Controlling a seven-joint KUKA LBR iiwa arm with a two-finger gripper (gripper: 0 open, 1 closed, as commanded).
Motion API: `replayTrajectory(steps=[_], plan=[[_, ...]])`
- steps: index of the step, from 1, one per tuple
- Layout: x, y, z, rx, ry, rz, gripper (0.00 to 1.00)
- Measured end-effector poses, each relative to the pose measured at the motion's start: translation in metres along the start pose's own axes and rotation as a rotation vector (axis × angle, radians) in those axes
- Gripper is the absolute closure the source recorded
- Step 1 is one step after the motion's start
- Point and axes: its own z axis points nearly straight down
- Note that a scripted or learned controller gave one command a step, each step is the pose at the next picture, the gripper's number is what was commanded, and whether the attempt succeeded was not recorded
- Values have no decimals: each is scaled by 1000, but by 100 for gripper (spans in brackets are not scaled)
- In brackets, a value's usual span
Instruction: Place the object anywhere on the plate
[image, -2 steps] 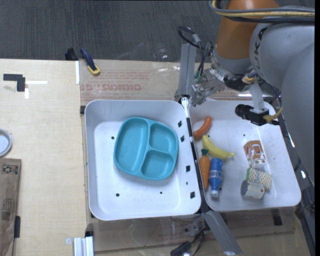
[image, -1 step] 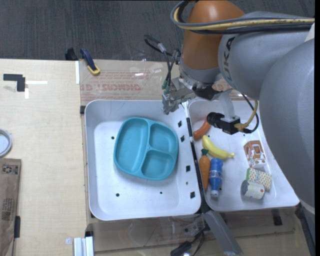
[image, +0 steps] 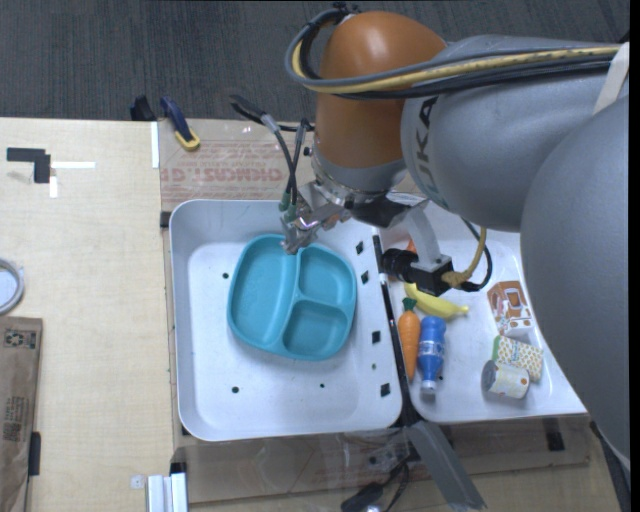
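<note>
— Where is the gripper (image: 297, 236)?
— Over the far rim of the blue divided plate (image: 293, 298), in the left bin (image: 200, 330). Whether it grips anything, I cannot tell.
— And the objects?
— In the right bin (image: 560, 395), right of the plate: a banana (image: 437, 303), a carrot (image: 409, 335) and a blue bottle (image: 431, 351) close together; beyond them, a patterned packet (image: 519, 356).
</note>
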Motion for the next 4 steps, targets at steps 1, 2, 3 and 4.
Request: replayTrajectory(steps=[1, 2, 3, 4], plan=[[0, 0, 0, 0, 0, 1, 0], [-1, 0, -8, 1, -2, -1, 100], [45, -73, 46, 2, 0, -108, 100], [-20, -117, 70, 2, 1, 10, 100]])
